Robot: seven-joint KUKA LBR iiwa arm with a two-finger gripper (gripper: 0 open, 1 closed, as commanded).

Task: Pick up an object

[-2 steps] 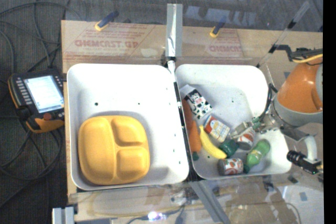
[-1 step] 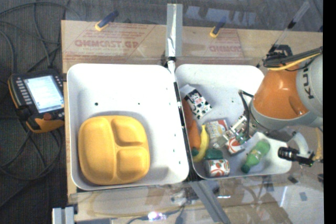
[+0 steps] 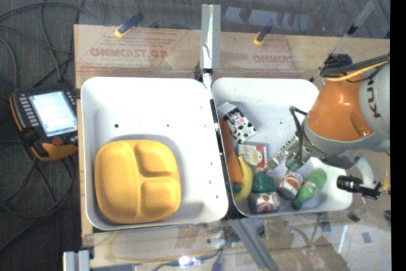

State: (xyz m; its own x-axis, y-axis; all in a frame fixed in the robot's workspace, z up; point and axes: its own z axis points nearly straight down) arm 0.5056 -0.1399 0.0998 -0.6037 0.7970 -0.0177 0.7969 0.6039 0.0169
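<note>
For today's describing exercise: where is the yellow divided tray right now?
The yellow divided tray lies in the left bin, at its near left corner, across the divider from the right bin's clutter.

"CHEMCAST GP" on bench sheet (image 3: 130, 52)

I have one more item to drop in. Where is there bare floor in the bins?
Left bin: bare along the back, above the yellow tray. Right bin: bare back strip behind the dice box. Crowded around the green bottle.
</note>
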